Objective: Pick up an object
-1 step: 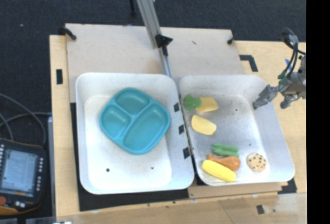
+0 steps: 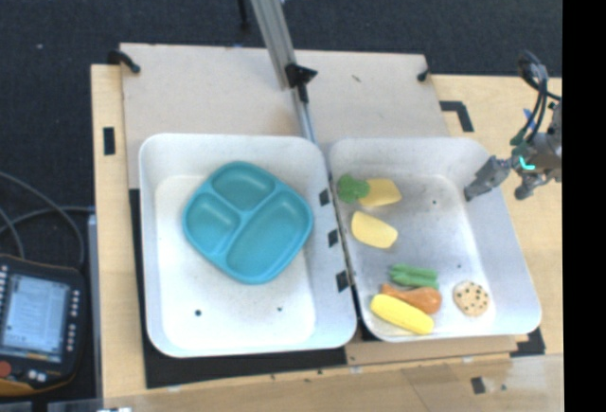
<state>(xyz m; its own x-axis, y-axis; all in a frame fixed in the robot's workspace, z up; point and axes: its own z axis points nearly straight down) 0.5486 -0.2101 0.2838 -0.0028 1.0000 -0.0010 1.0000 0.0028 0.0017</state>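
Observation:
The right bin (image 2: pixel 492 249) holds several toy foods. A small green piece (image 2: pixel 352 188) touches a yellow piece (image 2: pixel 383 193), and another yellow piece (image 2: pixel 373 230) lies below them. Near the front lie a green pod (image 2: pixel 413 276), an orange carrot (image 2: pixel 418 297), a yellow corn-like piece (image 2: pixel 401 313) and a round cookie (image 2: pixel 471 297). My gripper (image 2: pixel 503 183) hovers at the bin's upper right rim, open, with nothing between its fingers (image 2: pixel 481 179). It is well apart from all the food.
The left bin (image 2: pixel 170 306) holds a blue divided plate (image 2: pixel 248 221). A slanted metal rail (image 2: pixel 270 22) runs from the top down to the seam between the bins. A screen device (image 2: pixel 33 315) sits off the bench at lower left.

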